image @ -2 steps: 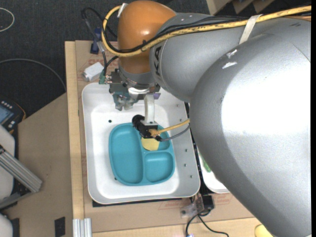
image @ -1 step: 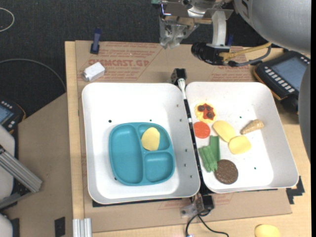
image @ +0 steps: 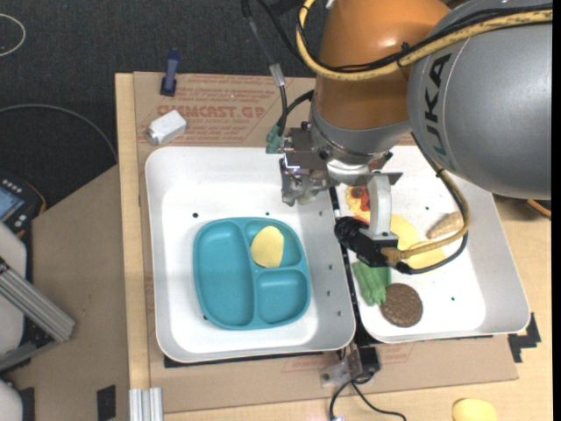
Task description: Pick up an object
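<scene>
My gripper (image: pixel 301 187) hangs low over the far right corner of the left bin (image: pixel 175 200), close to the divider between the bins. Nothing shows in it. Just in front of it lies a blue divided tray (image: pixel 228 279) with a yellow lemon-like piece (image: pixel 268 246) in its far right compartment. The right bin (image: pixel 500 261) holds a brown round disc (image: pixel 402 305), a green item (image: pixel 372 283), a yellow banana-like piece (image: pixel 425 253), a tan piece (image: pixel 444 225) and a red-orange item (image: pixel 358 200) partly hidden by the wrist.
The big orange and grey arm (image: pixel 386 51) covers the far part of the right bin. A white block (image: pixel 166 127) and a blue item (image: pixel 170 73) lie on the cardboard behind the left bin. Cables hang beside the wrist.
</scene>
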Robot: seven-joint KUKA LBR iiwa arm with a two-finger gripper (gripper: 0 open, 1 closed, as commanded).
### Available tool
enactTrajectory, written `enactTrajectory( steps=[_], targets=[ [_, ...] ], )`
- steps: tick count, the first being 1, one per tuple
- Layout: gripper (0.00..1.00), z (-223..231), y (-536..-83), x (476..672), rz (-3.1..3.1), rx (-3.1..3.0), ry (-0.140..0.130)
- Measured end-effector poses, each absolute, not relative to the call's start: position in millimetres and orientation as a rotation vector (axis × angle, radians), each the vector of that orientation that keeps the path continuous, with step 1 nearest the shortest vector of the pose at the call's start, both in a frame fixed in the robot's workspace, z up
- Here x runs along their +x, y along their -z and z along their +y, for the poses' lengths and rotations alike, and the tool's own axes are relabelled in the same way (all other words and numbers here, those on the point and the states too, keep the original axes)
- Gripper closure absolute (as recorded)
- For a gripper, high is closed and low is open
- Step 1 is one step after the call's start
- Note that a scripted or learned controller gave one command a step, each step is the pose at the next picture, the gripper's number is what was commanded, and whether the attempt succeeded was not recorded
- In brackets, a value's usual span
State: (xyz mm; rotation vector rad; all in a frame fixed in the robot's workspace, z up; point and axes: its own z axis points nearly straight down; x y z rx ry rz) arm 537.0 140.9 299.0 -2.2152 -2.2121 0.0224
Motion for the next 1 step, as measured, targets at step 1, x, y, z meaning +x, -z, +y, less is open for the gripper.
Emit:
enactTrajectory(
  steps=[1],
  targets=[
    [1.0,198.2,-545.4,550.9,-2.233,-2.222,0.032]
  ],
)
